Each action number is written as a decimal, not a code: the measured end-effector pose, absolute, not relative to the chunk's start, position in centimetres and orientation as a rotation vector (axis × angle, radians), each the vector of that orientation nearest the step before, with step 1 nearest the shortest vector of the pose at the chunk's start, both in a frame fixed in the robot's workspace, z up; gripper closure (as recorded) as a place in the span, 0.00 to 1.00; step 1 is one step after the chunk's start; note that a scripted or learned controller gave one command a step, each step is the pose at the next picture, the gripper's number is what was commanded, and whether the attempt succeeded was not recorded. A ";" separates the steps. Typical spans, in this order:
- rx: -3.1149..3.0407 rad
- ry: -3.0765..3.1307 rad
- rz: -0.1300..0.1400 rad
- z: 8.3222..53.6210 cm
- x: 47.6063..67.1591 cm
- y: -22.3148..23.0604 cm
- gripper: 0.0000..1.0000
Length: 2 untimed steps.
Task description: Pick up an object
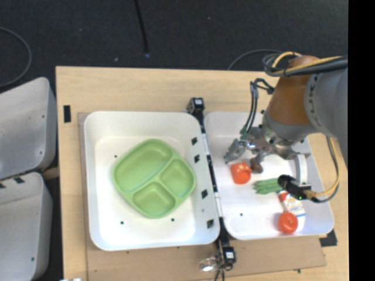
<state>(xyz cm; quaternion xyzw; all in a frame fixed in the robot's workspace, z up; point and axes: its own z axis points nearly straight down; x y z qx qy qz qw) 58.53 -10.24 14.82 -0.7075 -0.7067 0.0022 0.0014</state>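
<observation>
The grey arm with orange band [299, 107] enters from 3 o'clock and bends down over the right white bin [234, 227]. Its two-finger gripper [246, 155] hangs with fingers spread, holding nothing, just above one orange-red round object [240, 173]. The left white bin [102, 227] holds one green three-compartment plastic plate [153, 178]. At 5 o'clock of the gripper lie one green item [267, 185] and one red-capped bottle [288, 216].

A divided plate [154, 178] lies in the left bin [94, 227], alone.
</observation>
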 end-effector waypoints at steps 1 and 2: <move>-2.225 -2.217 0.004 9.8 58.5 -10.4 0.00; -2.235 -2.210 -0.001 11.1 58.6 -10.5 1.00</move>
